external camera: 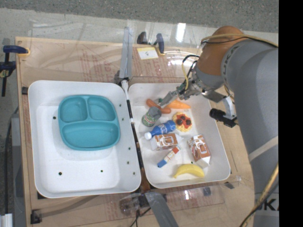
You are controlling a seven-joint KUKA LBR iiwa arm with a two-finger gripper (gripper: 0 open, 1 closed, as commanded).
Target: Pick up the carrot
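Carrot [180, 105] just beside hand [165, 100], right bin [218, 148]

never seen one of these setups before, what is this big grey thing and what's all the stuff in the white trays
The big grey thing is a robot arm with an orange band near its wrist. It reaches in from the right, and the single camera looks down on the bench at a slant.

At its tip is a two-finger gripper, which is down among the toys in the right bin, next to the orange carrot it is meant to pick up. Whether it grips anything is too small to tell.

That bin also holds a banana, two small cartons, a blue bottle, a green can and other toy food. The left bin holds a teal divided plate.
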